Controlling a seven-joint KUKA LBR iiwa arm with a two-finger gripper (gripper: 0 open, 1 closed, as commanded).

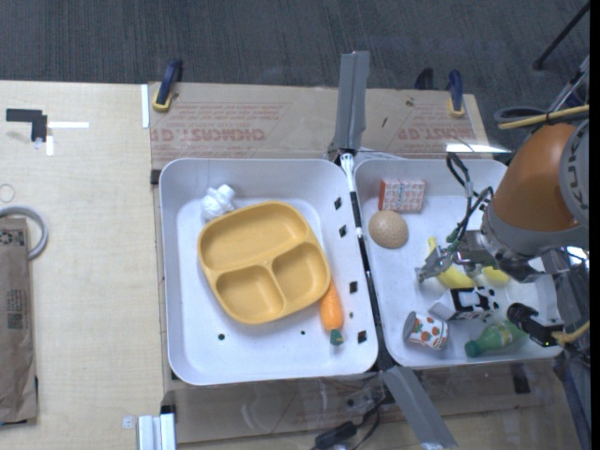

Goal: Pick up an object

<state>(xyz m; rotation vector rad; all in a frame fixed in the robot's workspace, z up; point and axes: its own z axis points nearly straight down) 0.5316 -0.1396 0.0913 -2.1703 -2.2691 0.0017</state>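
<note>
Looked like a robotics lab test cell. Two white bins (173,279) sat on a cardboard sheet (253,120) held to the wooden bench (75,251) by blue clamps (169,82), over dark carpet (234,17). Toy food (331,312) served as props.

We note a pale wooden worktop (84,251). Directly on it: two shallow white bins, the left bin (178,279) and right bin (398,350) touching side by side; a brown cardboard sheet (253,125) under their far edges, clamped at two corners; a brown paper bag (14,317) at the left edge.
</note>
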